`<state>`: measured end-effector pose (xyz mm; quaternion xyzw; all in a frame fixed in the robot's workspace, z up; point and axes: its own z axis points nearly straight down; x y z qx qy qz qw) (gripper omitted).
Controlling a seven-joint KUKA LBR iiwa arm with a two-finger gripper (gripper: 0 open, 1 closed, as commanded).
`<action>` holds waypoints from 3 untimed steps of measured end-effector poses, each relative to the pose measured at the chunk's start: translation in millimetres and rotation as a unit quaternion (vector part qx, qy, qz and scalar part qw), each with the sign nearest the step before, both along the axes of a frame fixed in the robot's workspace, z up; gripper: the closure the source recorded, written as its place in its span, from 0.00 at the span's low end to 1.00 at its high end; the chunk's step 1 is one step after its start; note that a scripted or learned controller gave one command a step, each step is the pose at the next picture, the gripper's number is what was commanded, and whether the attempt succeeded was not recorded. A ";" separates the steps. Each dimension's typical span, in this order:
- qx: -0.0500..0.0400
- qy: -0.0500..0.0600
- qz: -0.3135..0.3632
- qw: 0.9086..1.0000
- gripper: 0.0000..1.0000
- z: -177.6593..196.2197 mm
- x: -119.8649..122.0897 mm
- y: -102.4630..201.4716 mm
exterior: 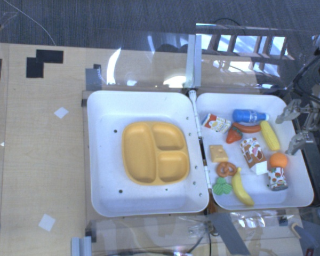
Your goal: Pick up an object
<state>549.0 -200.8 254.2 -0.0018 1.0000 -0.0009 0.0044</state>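
The right bin holds several toy foods. Among them are a blue bottle, a red sausage, a yellow corn cob, a red-and-white packet, a tan cracker, a brown carton, an orange, a patterned can, a pretzel, a green piece and a banana. My gripper hangs over the bin's right rim, just right of the corn cob. It is open, with nothing between its fingers.
The left bin holds a yellow divided plate. A clear panel and a metal post stand behind the bins. A metal rack sits at the back right. The arm's cables and links crowd the right edge.
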 end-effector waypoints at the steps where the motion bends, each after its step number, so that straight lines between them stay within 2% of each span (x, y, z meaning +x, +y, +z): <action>1: -0.001 -0.004 -0.045 0.999 0.00 -164.0 19.0 -5.6; 2: 0.002 0.012 -0.173 0.985 0.00 -161.0 86.0 42.3; 3: -0.005 0.014 -0.109 0.994 0.00 -165.1 90.7 60.0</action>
